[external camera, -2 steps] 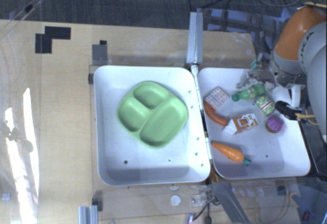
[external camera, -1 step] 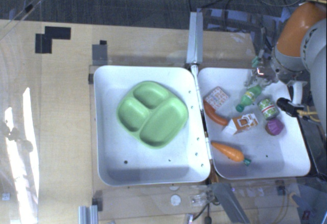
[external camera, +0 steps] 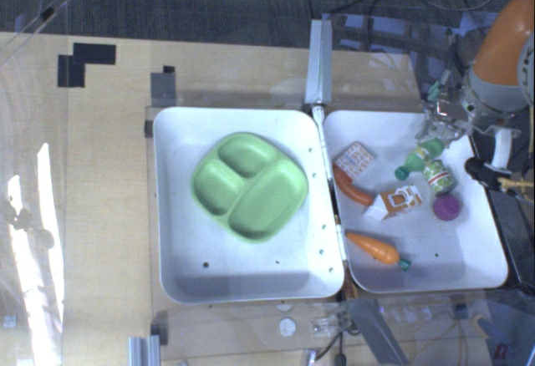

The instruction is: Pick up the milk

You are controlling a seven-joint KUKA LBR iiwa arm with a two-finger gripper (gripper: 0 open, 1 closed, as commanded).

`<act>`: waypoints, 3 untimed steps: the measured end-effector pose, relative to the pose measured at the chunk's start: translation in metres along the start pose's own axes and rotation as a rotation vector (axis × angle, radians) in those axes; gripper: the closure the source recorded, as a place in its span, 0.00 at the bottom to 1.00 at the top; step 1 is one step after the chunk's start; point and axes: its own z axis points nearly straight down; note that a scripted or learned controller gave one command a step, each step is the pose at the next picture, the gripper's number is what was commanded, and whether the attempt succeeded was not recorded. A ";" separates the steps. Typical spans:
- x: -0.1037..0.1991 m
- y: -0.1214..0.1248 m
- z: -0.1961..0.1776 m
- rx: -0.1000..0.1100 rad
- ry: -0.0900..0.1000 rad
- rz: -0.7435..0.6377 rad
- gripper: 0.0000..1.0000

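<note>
The milk [external camera: 400,201] is a small white and orange carton lying on its side near the middle of the right bin [external camera: 476,272]. My gripper [external camera: 440,127] hangs over the bin's far right part, just above the top of a green bottle [external camera: 419,159]. It stands up and to the right of the milk, well apart from it. The grey wrist and its orange band rise toward the right edge of the view.
Around the milk lie a reddish sausage [external camera: 352,187], a pink checked packet [external camera: 355,158], a carrot [external camera: 374,248], a small can [external camera: 440,178] and a purple ball [external camera: 447,207]. The left bin [external camera: 175,264] holds a green divided plate [external camera: 249,185].
</note>
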 end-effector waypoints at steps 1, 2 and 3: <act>0.070 -0.009 -0.019 0.001 0.002 -0.059 1.00; 0.072 -0.007 -0.031 -0.006 0.003 -0.065 1.00; 0.074 -0.005 -0.043 -0.012 0.004 -0.069 1.00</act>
